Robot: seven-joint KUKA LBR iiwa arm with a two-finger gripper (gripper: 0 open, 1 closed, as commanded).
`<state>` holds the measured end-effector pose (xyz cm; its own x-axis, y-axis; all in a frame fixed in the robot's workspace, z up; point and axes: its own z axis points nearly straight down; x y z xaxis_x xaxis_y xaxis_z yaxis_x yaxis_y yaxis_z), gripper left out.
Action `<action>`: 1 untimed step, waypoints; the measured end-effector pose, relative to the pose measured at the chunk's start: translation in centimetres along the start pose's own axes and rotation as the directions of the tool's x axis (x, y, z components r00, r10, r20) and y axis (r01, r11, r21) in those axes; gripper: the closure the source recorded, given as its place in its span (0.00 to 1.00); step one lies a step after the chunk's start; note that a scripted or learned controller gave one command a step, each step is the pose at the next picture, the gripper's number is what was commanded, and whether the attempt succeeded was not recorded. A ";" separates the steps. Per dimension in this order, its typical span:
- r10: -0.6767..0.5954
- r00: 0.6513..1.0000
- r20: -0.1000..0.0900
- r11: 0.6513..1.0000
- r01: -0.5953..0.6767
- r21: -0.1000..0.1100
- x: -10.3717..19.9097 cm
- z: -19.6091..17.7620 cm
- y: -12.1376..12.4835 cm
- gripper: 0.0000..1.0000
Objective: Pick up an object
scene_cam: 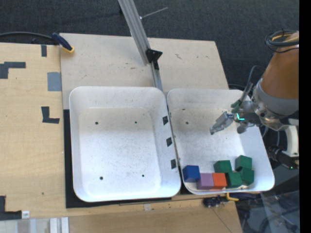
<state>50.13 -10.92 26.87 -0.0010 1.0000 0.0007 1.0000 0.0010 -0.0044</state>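
Several small blocks lie along the front edge of the right bin (pixel 194 106): a blue block (pixel 191 173), a purple block (pixel 207 180), an orange block (pixel 219 179) and several green blocks (pixel 237 171) bunched in the front right corner. My gripper (pixel 229 126) hangs over the right middle of this bin, well behind the blocks. It is open, with one grey finger (pixel 218 124) slanting to the lower left, and nothing sits between the fingers.
The left bin (pixel 80 106) stands beside the right one, sharing a middle wall. A slanted metal bar (pixel 138 30) runs from the top down to the bins' back edge. The arm's orange band (pixel 284 72) is at the right.
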 end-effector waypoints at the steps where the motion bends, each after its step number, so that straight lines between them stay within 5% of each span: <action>1: -0.001 1.000 0.000 1.000 0.001 -0.004 0.0 -0.2 0.1 0.00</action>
<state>50.20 -10.92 27.03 -0.0021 1.0000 0.0004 1.0000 0.0021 -0.0007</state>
